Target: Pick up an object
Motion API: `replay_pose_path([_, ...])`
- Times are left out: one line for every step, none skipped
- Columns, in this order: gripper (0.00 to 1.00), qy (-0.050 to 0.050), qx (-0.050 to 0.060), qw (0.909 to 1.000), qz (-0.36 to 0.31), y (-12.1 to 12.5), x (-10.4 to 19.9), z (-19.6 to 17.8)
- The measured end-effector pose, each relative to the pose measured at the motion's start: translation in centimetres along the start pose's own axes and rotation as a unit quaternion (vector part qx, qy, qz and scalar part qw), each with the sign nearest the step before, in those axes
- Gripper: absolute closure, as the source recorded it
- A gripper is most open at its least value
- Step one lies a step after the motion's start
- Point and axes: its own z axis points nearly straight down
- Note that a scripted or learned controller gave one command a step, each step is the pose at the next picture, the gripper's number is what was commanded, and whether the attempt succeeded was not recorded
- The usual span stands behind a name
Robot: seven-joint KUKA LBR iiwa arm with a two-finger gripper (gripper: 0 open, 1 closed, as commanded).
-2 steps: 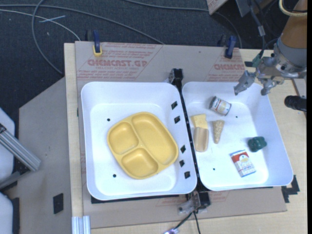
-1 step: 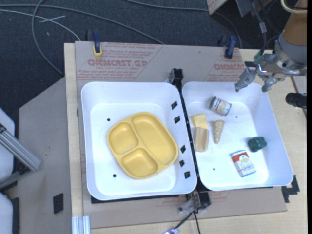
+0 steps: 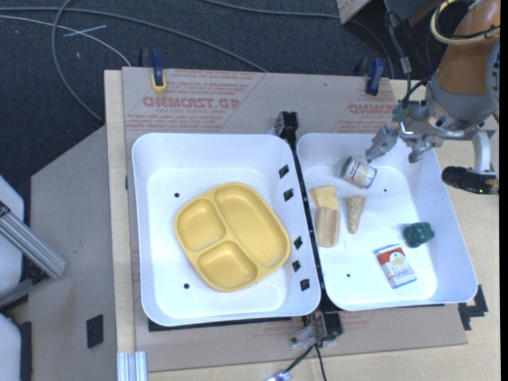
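The right bin (image 3: pixel 444 213) holds several small items. A small silvery can (image 3: pixel 359 171) lies on its side near the back. In the middle sit a tan block (image 3: pixel 325 215) and a tan wedge (image 3: pixel 355 212). A green lump (image 3: pixel 417 232) and a red-and-white box (image 3: pixel 395 265) lie toward the front right. My gripper (image 3: pixel 398 147) hangs over the bin's back right part, just right of and above the can. Its fingers are spread open with nothing between them. One fingertip (image 3: pixel 379 147) is close to the can.
The left bin (image 3: pixel 159 173) carries a yellow divided plate (image 3: pixel 232 235). A black divider (image 3: pixel 298 205) runs between the bins. Blue clamps (image 3: pixel 158 71) pin the board at the back. Cables cross the dark floor behind.
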Motion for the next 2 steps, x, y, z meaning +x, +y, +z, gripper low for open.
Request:
replay_pose_path([0.0, 0.0, 0.0, 1.0, 0.001, -0.9, -0.4, 5.0])
replay_pose_path([0.0, 0.0, 0.0, 1.0, 0.0, -1.0, -0.3, 10.3])
